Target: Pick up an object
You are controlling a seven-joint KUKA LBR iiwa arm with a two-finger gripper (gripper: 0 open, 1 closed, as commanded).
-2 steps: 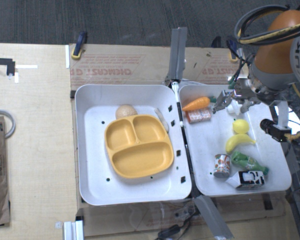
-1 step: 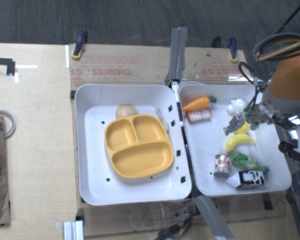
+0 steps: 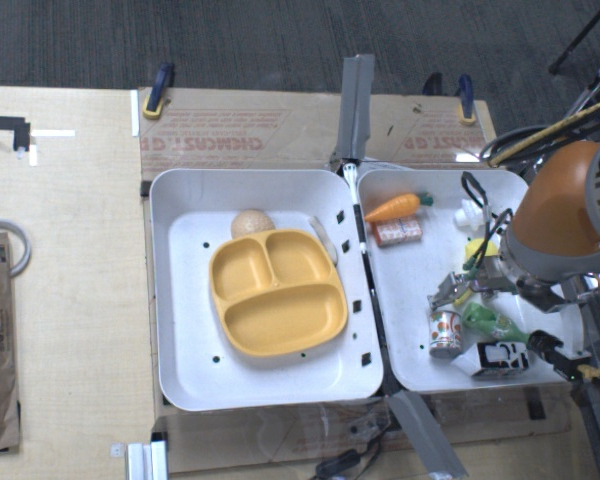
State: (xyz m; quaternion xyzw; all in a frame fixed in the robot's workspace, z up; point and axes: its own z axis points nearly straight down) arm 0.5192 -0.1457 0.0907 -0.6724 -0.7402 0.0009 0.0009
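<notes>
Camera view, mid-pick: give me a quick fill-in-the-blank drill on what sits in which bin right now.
1. The yellow divided plate lies in the ____ bin as the camera sees it.
2. The carrot lies in the right bin, near its ____ wall.
3. The yellow plate has ____ compartments.
4. The gripper hangs over the ____ bin, just above a small can.

Missing words: left; far; three; right

Two bins (white), one carrot
</notes>
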